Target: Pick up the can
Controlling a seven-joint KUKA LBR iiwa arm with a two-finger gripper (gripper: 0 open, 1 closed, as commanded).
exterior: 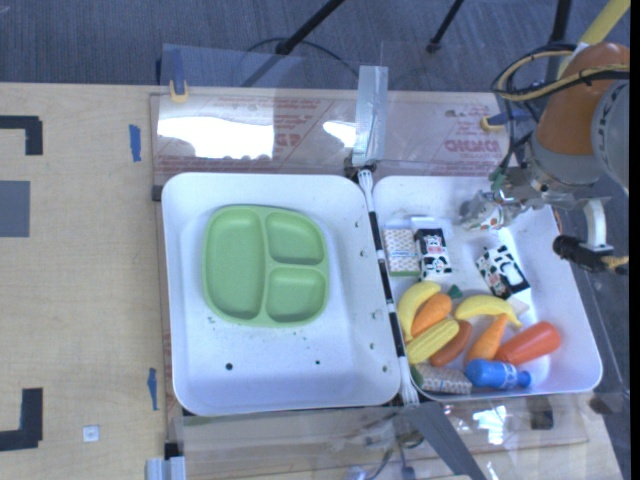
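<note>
Plainly nothing is lifted yet: my grey two-finger gripper (487,211) hangs well beyond the blue plastic bottle (497,374), clenched or released I cannot tell. What I take for the small silvery can (443,380) lies touching that bottle's cap end. Yellow plastic bananas (486,308) and orange toy carrots (432,313) crowd just behind the bottle.

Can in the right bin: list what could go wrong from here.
What looks like the can lies on its side against the right bin's near wall, crowded by the blue bottle and a banana: a grasp may catch those or hit the wall. The gripper hangs at the bin's far end, so its path crosses the pile.
</note>
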